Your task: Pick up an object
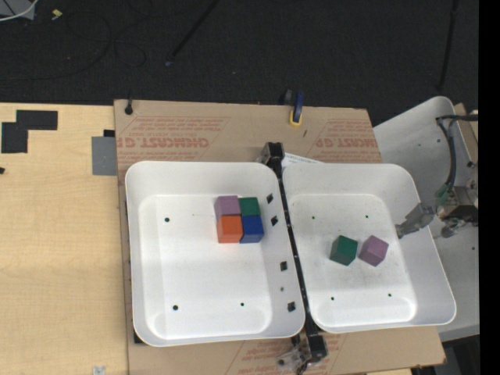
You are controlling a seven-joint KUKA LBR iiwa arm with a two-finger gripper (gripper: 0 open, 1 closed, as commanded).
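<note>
Two shallow white bins sit side by side on the table. The left bin [148, 287] holds four cubes packed touching in a square: a lilac cube [227, 205], a green cube [249, 206], an orange cube [230, 229] and a blue cube [251, 229]. In the right bin [426, 303] a dark green cube [343, 251] lies just beside a purple cube [373, 251]. The tool [410, 223] hangs at the right bin's right rim, near the purple cube; whether it is clenched or released, I cannot tell.
</note>
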